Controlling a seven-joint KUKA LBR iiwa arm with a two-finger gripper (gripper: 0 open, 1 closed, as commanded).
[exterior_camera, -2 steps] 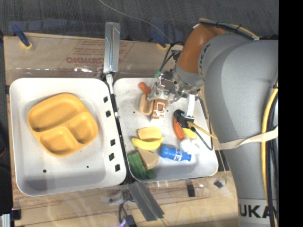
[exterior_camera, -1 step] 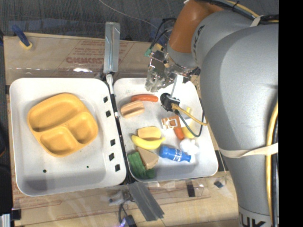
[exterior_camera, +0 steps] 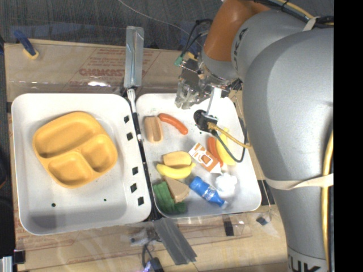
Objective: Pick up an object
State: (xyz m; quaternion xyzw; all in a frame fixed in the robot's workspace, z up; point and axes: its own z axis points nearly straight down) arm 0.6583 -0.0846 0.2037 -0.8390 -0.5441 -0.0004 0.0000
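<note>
My gripper (exterior_camera: 186, 98) hangs over the back edge of the right bin (exterior_camera: 245, 192), its fingers pointing down with nothing visible between them. Just in front of it lie an orange sausage (exterior_camera: 172, 123) and a hot dog bun (exterior_camera: 153, 128). Nearer the front sit a yellow banana (exterior_camera: 173, 171), a sandwich piece (exterior_camera: 177, 159), an orange-and-white carton (exterior_camera: 203, 156), a blue bottle (exterior_camera: 206, 191), a green item (exterior_camera: 165, 196) and a crumpled white item (exterior_camera: 226, 183). An orange and yellow piece (exterior_camera: 218, 150) lies near the right wall.
The left bin (exterior_camera: 34, 208) holds a yellow divided tray (exterior_camera: 75, 148). A metal divider bar (exterior_camera: 134, 58) runs between the bins at the back. A black cable end (exterior_camera: 203, 119) dangles over the right bin. The big grey arm covers the right side.
</note>
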